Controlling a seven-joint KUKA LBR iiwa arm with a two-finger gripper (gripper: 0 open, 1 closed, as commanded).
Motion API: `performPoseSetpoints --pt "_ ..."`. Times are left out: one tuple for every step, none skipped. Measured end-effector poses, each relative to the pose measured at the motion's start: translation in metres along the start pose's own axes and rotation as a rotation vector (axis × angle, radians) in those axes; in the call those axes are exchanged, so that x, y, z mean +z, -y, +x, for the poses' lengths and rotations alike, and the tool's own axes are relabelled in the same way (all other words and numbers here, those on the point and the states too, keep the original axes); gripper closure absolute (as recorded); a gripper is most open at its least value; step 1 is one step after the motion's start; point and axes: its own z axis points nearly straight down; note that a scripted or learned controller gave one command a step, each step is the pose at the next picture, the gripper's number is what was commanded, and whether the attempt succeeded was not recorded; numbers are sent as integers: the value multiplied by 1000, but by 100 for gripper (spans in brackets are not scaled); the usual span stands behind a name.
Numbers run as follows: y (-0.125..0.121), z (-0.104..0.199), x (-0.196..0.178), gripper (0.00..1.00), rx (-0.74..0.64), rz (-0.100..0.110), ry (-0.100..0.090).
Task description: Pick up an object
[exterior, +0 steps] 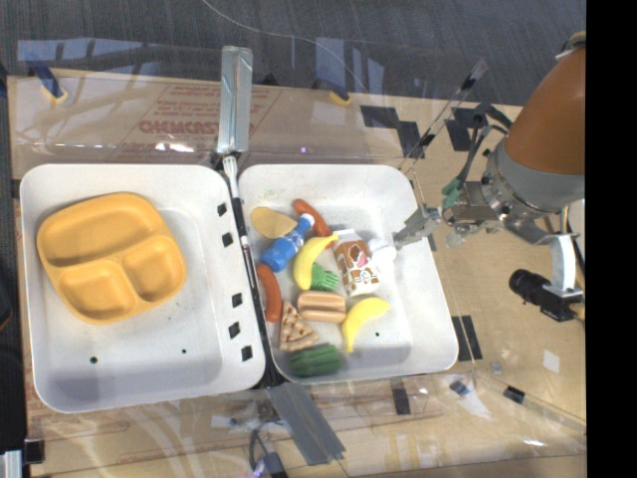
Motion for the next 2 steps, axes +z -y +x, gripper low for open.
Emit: performPoseSetpoints --pt "43 -13 114 0 54 7 -1" --pt "-42 19 194 0 319 4 -2"
